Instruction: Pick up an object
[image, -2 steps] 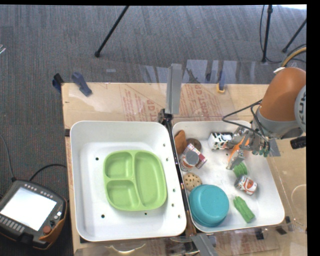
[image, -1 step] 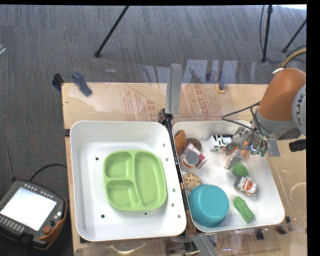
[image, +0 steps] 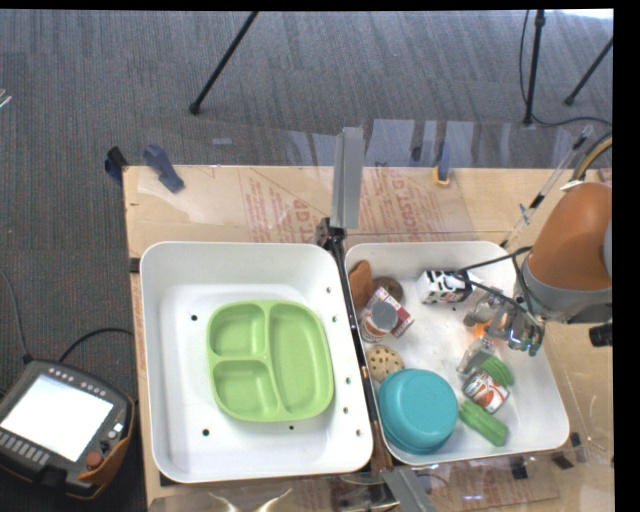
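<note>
A robot lab: tripod legs (image: 225, 62), a teach pendant (image: 62, 427), 2 white bins (image: 170, 270).

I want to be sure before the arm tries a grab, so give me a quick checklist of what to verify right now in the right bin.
1. Gripper over the right bin: ok, it hangs above the bin's right half.
2. Nothing held yet: cannot tell, the fingers are too cluttered to read.
3. Target under the gripper: ok, a small can and green piece lie just below it.
4. Room around that target: not ok, the teal bowl sits close beside them.
5. Green divided plate out of the way: ok, in the left bin.
</note>
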